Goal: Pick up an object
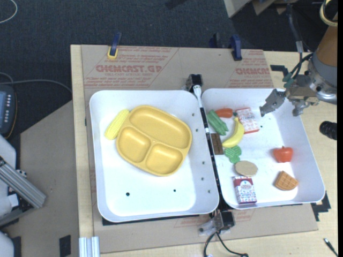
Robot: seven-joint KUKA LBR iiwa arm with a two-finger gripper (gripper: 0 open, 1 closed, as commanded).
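- Claw (284, 104) hangs over the upper-right part of the right bin (311, 159); fingers spread wide, one prong reaching left toward the goods, one pointing down-right; nothing btwn them.
- Nearest thing: small red-and-white box (248, 119), just left and a bit below the left prong, apart from it.
- Next out, same direction: banana (235, 134), touching the box's left edge; long axis runs roughly up-down in view, curved.
- Further left: red piece (225, 112), green pod (217, 122) by the bin wall.
- Below the claw, well apart: tomato (283, 154), waffle piece (285, 181).
- Down-left, far: round cookie (246, 168), 2nd small carton (244, 190).
- Judgement: the box is the likeliest pick; the move turns on a short shift left plus descent.
- Left bin's yellow tray (154, 139) and corn (117, 124) lie far left, prob. not the target.
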